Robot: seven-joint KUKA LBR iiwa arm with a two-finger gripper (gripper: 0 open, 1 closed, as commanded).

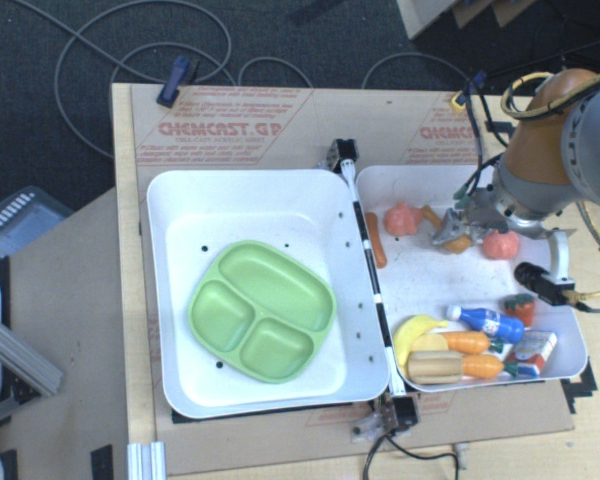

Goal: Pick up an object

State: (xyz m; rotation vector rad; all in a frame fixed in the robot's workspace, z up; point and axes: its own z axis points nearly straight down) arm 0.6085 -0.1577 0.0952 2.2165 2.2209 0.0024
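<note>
Objects for picking are all crowded in the right bin (570, 363): a pink lumpy toy (401, 219) near the top, another pink one (501, 245) further right, an orange stick (377, 241) lying along the divider side, and then a pile at the bottom end with a yellow banana-ish piece (412, 334), a blue and white bottle (490, 321), a carrot (463, 344), a tan bread-like roll (435, 368) and some small red and mixed bits I can't really make out.

Surface first: the desk (230, 128) is a board with red printed lettering, sitting over dark carpet (80, 28) with grey cables looping across it and a blue clip (175, 79) at the board's top left corner. Left bin (170, 208) has a green sectioned plate (262, 311) lying flat in it, three compartments, nothing in them. A black hinge or clamp strip runs between the two bins.

The arm (555, 138) comes in from the right, orange band showing up top, and the gripper (457, 230) is down low in the upper part of the right bin, between the two pink toys (closer to touching the right one, but I can't say for sure). There's something tan or brownish right at the tip, hard to tell whether that's an object or part of the fingers. Whether it's clenched or released, honestly can't tell from this angle.
</note>
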